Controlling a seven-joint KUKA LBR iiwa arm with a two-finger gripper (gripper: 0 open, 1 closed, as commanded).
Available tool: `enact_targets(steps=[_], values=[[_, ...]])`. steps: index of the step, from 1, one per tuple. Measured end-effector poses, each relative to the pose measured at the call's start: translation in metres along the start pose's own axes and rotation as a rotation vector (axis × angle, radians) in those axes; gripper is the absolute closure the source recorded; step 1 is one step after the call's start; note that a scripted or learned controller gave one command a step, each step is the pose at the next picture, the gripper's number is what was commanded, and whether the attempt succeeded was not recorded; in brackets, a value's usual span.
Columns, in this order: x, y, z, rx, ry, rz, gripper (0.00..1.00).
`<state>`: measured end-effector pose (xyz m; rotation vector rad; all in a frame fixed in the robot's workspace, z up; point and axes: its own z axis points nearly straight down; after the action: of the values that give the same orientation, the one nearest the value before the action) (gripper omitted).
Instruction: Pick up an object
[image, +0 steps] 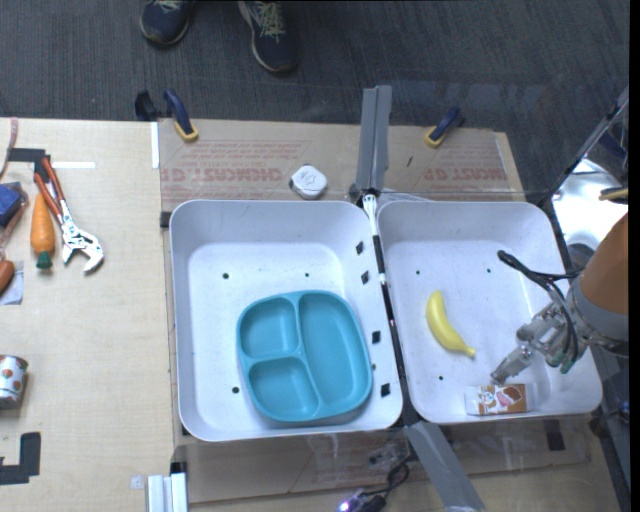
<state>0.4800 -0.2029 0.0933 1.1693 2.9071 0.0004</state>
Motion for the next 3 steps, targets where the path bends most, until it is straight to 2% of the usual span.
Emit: enact_targets(steps=[1,2,3], values=[[-0.051,0.071,-0.078,0.003,0.003,0.179,0.0],[0.004,0.001,-0.007,0.004,0.006,0.212,0.0],[-0.017,-0.009,-0.006,-0.008,-0.017,-0.325,0.0]])
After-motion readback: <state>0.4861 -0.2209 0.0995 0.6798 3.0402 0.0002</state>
